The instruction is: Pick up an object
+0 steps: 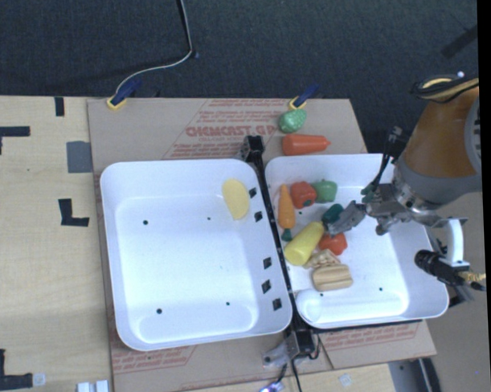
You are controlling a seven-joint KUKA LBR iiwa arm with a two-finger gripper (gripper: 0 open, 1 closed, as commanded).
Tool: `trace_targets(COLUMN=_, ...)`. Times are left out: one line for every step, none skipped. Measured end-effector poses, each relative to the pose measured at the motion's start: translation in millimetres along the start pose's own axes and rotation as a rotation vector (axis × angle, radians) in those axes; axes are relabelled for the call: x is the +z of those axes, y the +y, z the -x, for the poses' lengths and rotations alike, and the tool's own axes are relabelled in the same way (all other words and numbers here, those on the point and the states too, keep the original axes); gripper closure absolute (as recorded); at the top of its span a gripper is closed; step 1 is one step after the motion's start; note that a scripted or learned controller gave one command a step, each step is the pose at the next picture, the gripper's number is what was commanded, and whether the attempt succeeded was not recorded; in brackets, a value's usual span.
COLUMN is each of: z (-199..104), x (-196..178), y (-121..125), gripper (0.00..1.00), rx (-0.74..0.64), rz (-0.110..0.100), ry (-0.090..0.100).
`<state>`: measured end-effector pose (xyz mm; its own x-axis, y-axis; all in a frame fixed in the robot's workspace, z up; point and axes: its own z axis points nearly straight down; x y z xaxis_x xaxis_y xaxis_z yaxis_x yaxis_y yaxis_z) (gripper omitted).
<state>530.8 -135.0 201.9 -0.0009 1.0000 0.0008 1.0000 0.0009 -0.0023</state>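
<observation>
Gripper (343, 218) low over right bin (394, 302), touching red toy (334, 243)

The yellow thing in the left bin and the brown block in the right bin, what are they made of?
The yellow thing looks like smooth plastic: even colour, soft sheen, probably toy food. The brown block looks like bare wood or toy bread: matt tan with a ridged top. Blur leaves both uncertain.

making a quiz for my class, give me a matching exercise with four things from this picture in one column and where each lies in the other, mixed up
Things:
1. pale yellow piece
2. orange carrot
3. tan wooden block
4. gripper

Places:
A. on the cardboard above the right bin
B. over the toy pile in the right bin
C. in the left bin, near the divider
D. low in the right bin, below the pile

Pairs: 1-C, 2-A, 3-D, 4-B
</observation>
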Motion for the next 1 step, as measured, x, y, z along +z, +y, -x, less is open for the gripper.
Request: trace_targets(z=-8.5, x=106.4, y=-14.6, gripper=0.0, rx=0.001, rz=-0.01, ry=0.002)
